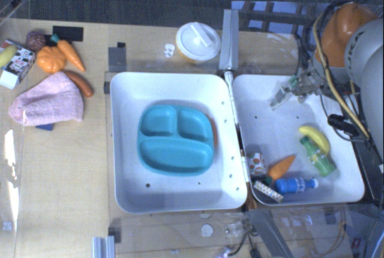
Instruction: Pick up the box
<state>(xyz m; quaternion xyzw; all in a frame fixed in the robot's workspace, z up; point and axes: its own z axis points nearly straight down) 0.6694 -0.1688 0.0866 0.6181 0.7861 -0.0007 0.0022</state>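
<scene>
A small white and red printed box point(257, 162) stands in the right bin point(264, 101), near its left wall toward the front. Just in front of it, a dark flat box point(268, 190) with a light label lies in the bin's front left corner. My gripper point(287, 93) hangs over the far part of the same bin, pointing down and to the left. It is well apart from both boxes, with nothing seen in it. The grey arm with its orange band point(342, 35) reaches in from the upper right.
Around the boxes in the right bin lie an orange carrot point(282, 166), a blue bottle point(296, 185), a green bottle point(317, 156) and a banana point(316, 137). The left bin point(126, 131) holds a blue divided plate point(176, 138). A white lid point(198, 39), a pink cloth point(48, 101) and toy vegetables sit on the bench.
</scene>
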